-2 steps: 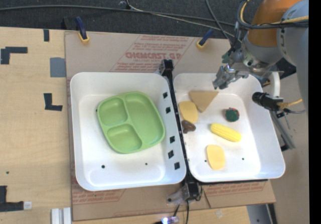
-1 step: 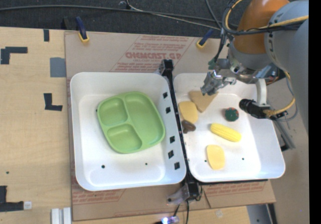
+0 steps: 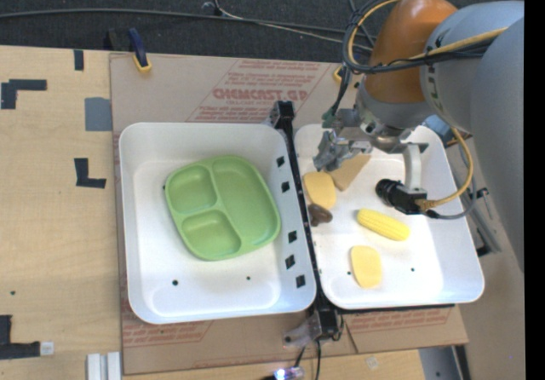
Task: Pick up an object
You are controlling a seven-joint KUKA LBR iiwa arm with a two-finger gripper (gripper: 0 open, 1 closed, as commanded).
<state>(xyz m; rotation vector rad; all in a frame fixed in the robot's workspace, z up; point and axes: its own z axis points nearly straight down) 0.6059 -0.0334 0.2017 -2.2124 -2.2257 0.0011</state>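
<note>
We are looking down on two white bins sitting side by side. The left bin (image 3: 140, 199) is holding a green divided plate (image 3: 223, 206). The right bin (image 3: 443, 272) is holding a corn cob (image 3: 382, 224), a yellow oval piece (image 3: 366, 267), a round yellow piece (image 3: 321, 191) with a small brown item (image 3: 320, 215) just beside it, and a tan wedge (image 3: 351, 170). The gripper (image 3: 329, 154) is hanging low over the wedge and round piece; we cannot tell its state. Nothing is looking lifted, so we are judging the pick not yet done.
</note>
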